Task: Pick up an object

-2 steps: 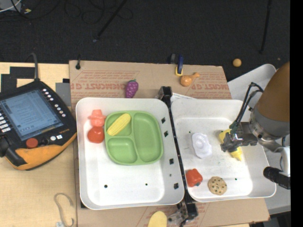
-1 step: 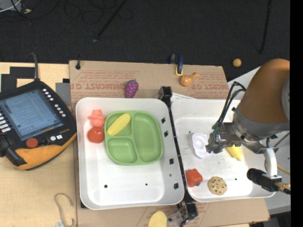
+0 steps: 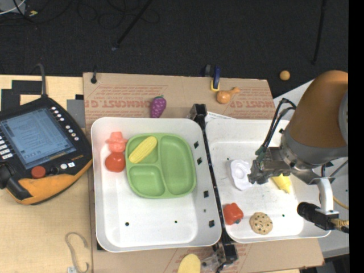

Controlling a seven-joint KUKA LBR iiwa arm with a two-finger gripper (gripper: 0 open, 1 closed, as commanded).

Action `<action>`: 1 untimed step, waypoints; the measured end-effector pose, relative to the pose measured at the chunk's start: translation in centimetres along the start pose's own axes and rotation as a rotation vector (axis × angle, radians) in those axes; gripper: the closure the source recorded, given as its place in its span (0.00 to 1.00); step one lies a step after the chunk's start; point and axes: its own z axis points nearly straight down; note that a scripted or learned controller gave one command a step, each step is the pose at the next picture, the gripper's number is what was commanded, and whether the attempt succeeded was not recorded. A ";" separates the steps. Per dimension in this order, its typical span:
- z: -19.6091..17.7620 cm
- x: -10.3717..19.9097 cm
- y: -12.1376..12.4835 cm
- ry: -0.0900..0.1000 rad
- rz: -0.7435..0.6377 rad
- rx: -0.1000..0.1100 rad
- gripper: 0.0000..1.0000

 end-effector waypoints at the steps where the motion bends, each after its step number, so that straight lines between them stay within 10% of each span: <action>1: 1.5 0.9 0.3 0.000 0.002 0.002 1.00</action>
